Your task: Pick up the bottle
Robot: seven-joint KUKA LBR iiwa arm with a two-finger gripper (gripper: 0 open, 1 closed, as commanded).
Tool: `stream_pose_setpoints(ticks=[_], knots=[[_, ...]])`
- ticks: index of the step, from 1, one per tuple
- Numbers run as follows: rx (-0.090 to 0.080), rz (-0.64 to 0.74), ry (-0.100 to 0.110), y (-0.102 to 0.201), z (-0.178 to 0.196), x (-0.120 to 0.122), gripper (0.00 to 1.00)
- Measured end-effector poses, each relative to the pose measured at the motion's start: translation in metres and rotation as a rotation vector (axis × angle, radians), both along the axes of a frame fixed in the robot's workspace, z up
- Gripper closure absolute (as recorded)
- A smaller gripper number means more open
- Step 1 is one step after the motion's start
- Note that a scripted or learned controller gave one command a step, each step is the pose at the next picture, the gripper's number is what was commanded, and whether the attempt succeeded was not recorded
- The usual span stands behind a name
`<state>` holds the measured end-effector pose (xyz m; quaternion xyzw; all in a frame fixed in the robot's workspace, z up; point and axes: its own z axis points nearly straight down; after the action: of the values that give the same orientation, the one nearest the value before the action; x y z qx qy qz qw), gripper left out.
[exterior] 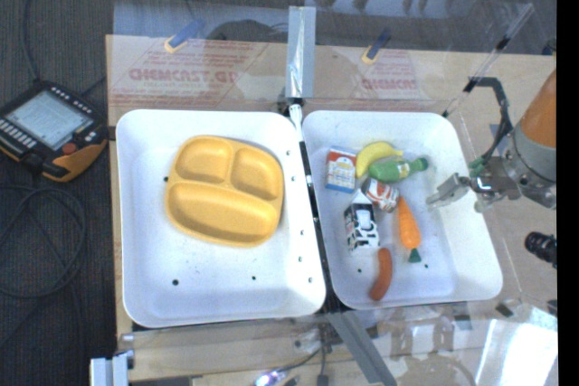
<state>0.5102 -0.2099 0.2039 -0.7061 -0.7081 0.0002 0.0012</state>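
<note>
— Inspecting the right bin (470, 262): contents?
— Green bottle (396, 168) beside banana (374, 155); carton (340, 169), carrot (409, 228), sausage (382, 274) nearby. Left of that bin, yellow tray (226, 189).
— Gripper (450, 190)?
— Right of bottle, apart; grip state indeterminable.

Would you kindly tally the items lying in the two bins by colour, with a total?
Yellow: 2, tray and banana
Green: 1, bottle
Orange: 1, carrot
Red-brown: 1, sausage
Black and white: 1, carton
Red and white: 2, box and can
Total: 8
</note>
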Motion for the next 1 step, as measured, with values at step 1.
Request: stream_pose_setpoints(ticks=[1], knots=[[-0.002,0.09,-0.001,0.0223,-0.045,0.09,0.0]])
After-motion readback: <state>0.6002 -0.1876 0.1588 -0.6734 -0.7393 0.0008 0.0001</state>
